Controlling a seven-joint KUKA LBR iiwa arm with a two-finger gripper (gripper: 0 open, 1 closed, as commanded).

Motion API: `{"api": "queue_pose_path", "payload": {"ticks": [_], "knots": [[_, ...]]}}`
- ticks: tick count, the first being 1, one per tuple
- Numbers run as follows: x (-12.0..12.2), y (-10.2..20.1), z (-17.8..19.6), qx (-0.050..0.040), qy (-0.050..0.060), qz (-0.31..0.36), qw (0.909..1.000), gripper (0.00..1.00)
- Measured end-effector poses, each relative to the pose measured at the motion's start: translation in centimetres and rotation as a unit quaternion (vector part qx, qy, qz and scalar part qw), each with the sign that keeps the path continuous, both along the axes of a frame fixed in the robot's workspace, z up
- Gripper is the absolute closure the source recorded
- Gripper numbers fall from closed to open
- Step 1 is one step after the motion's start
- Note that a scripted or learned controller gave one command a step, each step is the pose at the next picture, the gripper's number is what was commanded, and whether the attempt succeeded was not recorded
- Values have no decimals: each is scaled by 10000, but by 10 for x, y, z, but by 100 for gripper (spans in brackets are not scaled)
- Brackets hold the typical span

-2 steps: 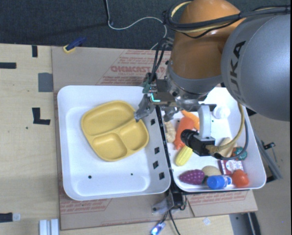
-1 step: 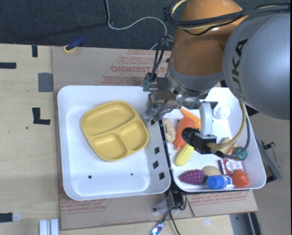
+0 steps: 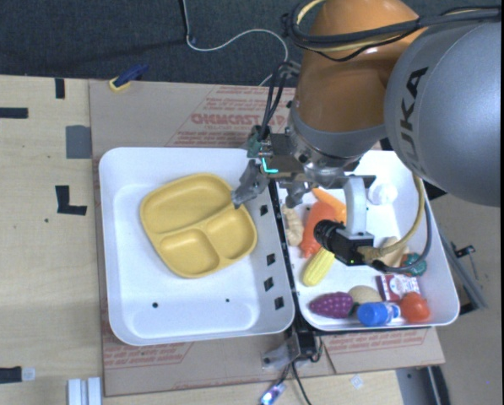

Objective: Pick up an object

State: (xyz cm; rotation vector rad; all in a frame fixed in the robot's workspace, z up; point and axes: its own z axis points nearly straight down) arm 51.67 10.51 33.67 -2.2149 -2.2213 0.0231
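My gripper (image 3: 270,192) hangs over the divider between the two bins, its jaws open, and I see nothing held between them. One finger (image 3: 245,189) reaches over the right edge of a yellow divided plate (image 3: 192,226), which lies in the left bin (image 3: 116,260). The other finger (image 3: 295,194) hangs over the right bin (image 3: 444,287). Below it lie an orange carrot-like piece (image 3: 326,216), a beige piece (image 3: 295,224) and a corn cob (image 3: 318,267).
Along the right bin's front lie purple grapes (image 3: 331,305), a blue bottle (image 3: 376,314), a red tomato (image 3: 415,308) and a red-and-white carton (image 3: 397,287). A white bottle (image 3: 378,194) sits at its back. The arm's bulk covers the bin's rear.
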Motion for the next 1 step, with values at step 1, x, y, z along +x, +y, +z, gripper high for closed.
{"api": "queue_pose_path", "payload": {"ticks": [1], "knots": [[-21,59,-212,9,49,5,10000,0]]}}
